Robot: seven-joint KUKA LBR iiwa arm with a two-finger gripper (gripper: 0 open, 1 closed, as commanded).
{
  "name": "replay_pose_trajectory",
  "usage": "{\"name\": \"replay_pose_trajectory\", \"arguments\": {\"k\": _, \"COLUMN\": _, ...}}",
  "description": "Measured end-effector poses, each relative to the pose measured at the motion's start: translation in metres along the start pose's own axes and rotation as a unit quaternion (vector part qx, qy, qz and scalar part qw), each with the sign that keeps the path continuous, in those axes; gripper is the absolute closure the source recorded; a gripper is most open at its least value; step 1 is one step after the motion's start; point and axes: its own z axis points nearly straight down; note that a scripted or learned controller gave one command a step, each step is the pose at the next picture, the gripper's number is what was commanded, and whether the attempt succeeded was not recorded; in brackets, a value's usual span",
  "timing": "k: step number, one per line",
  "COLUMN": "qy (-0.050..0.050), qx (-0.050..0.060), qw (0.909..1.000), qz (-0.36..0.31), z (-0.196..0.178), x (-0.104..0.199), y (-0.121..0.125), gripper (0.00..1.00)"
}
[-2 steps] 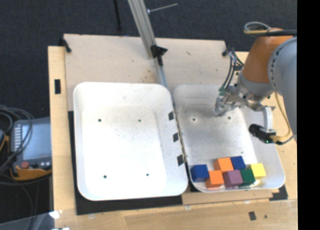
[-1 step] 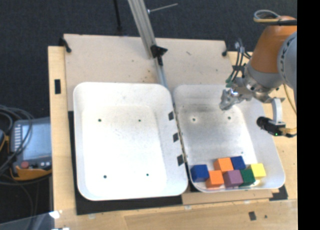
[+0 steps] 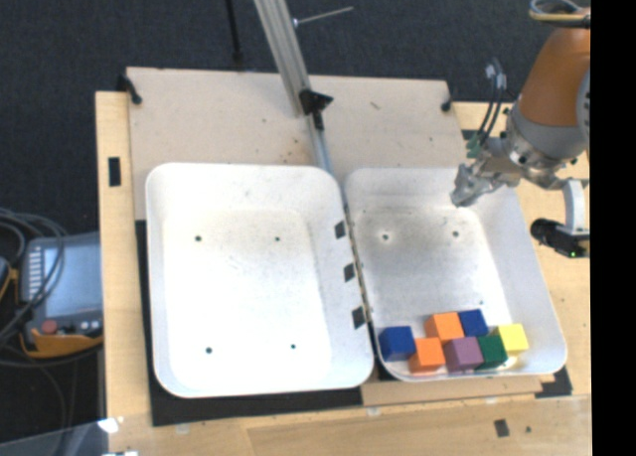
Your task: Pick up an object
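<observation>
Grey KUKA arm with orange band (image 3: pixel 555 76) enters from the right, its two-finger gripper (image 3: pixel 465 193) hanging over the upper right part of the right shallow white plastic bin (image 3: pixel 397 196). Cannot tell the gripper's state from this angle; nothing visible between its tips. Task objects are small coloured cubes, all clustered at the near right corner of the right bin, well apart from the gripper: blue cube (image 3: pixel 397 341), orange cube (image 3: pixel 427 352), second orange cube (image 3: pixel 446 325), second blue cube (image 3: pixel 472 321), purple cube (image 3: pixel 462 352), green cube (image 3: pixel 491 348), yellow cube (image 3: pixel 513 337). Cubes sit touching or just beside each other in two rough rows. Left shallow white plastic bin (image 3: pixel 248 275) just beside the right one.
</observation>
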Motion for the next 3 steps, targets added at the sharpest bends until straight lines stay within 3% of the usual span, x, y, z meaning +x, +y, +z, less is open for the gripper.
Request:
{"name": "replay_pose_trajectory", "arguments": {"k": 1, "qy": 0.0, "qx": 0.001, "qw": 1.0, "qz": -0.001, "z": -0.013, "x": -0.001, "y": 0.001, "gripper": 1.0}}
{"name": "replay_pose_trajectory", "arguments": {"k": 3, "qy": 0.002, "qx": 0.003, "qw": 1.0, "qz": -0.008, "z": -0.012, "x": 0.101, "y": -0.002, "gripper": 1.0}}
